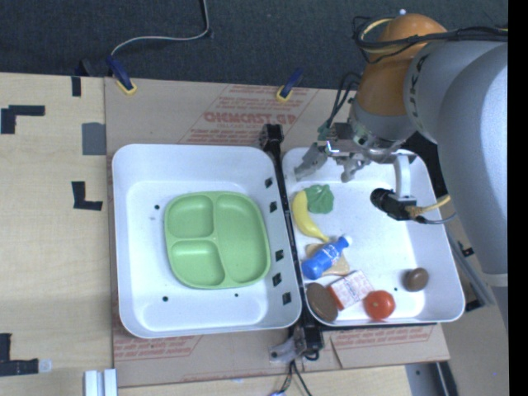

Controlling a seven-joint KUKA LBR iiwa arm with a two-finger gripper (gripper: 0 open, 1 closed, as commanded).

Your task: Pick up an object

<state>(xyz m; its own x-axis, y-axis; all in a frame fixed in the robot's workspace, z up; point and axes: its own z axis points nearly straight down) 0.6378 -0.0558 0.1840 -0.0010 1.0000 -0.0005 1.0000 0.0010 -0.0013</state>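
Right bin (437, 246), contents: one banana (307, 218), lying along the bin's left wall; one green leafy item (321, 198), touching the banana's upper end; one blue bottle (325, 256) with a white cap, tilted, just below the banana; one red-and-white packet (350, 289); one brown rounded piece (322, 304) at the bottom left corner, touching the packet; one red tomato-like ball (379, 304) beside the packet; one small brown lump (415, 280) near the right wall. Left bin (136, 221): one green divided plate (218, 239), centred. My gripper (330, 165): at the upper end of the right bin, my fingers (308, 165) spread apart with nothing between them; one fingertip is above and just left of the green leafy item. Step in hand, as I judge it: the approach, with no object yet taken. Nearest candidates are the leafy item and the banana, both just below my fingertips. Next move, in my estimate: shift slightly toward the bin's middle, line my fingers across the chosen item, descend and close. Caution: the two items touch each other and sit close to the bin wall, so one finger has little room on that side.
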